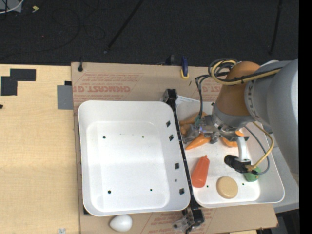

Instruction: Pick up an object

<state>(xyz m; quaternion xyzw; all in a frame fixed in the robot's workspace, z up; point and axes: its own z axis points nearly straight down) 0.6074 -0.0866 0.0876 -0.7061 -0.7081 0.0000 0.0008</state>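
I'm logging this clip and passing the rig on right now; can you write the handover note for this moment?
Hand: low in the right white bin, over the orange carrot-shaped pieces near the divider; fingers hidden, so no grasp can be confirmed.
Also in that bin: red-orange bottle-shaped toy, round tan disc, small green piece.
Left white bin: nothing has been dropped there. White egg-shaped object lies outside, in front of it.
Done: approach. Left: grasp and lift.
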